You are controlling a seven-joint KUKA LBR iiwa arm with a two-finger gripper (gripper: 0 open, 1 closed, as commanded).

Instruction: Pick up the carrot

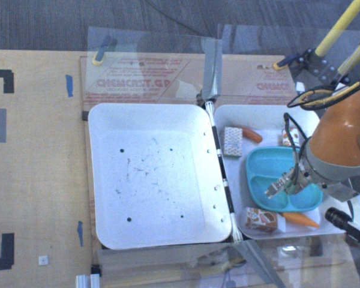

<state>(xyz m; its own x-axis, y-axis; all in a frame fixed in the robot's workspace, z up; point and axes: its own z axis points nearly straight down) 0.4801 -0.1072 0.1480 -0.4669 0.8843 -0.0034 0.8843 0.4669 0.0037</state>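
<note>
Writing: red print is seen on the clear panel [145, 77] lying far of the bins; the word cannot be read with certainty.
Bins: two white bins are counted, the left bin [108, 161] and the right bin [240, 114], side by side on the wooden surface [36, 161].
Right bin contents: one blue divided dish [265, 164]; one grey-white patterned block [232, 141] at the far left; one orange-red sausage-like piece [252, 135] just right of the block; one brown-and-white packet [261, 219] at the near edge; one further small item [286, 138], partly hidden behind cables.
Carrot: one carrot [300, 219] is seen, lying flat at the near side of the right bin, just right of the packet and just near of the dish.
Arm: the arm [342, 137] reaches in from the right, orange band uppermost.
Hand: the hand [281, 186] is held over the dish, pointing left and slightly near; fingers open, nothing between them; apart from the carrot.
</note>
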